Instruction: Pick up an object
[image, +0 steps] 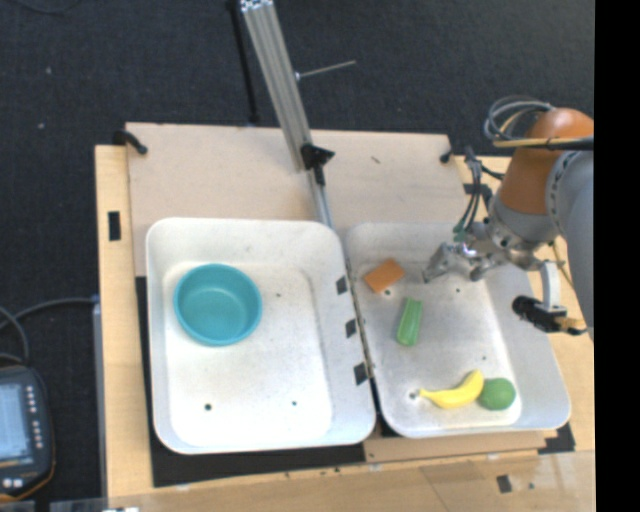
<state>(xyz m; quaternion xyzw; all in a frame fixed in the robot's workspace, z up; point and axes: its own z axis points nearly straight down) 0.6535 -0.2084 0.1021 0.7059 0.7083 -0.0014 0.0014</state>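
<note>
My gripper (455, 271) hangs over the upper part of the right bin (530, 370), open, with nothing between its spread fingers. An orange block (383, 276) lies to its left in the same bin. A green oblong piece (408, 322) sits below and left of the gripper. Near the bin's front edge, a yellow banana (452, 392) lies touching a round green fruit (497, 394). A teal bowl (218, 304) stands in the left bin (290, 400).
A slanted metal pole (285, 90) rises from the back of the bench between the bins. The arm's grey body and orange band (545, 150) stand at the right. A small screen device (20, 420) sits at the far left, off the bench.
</note>
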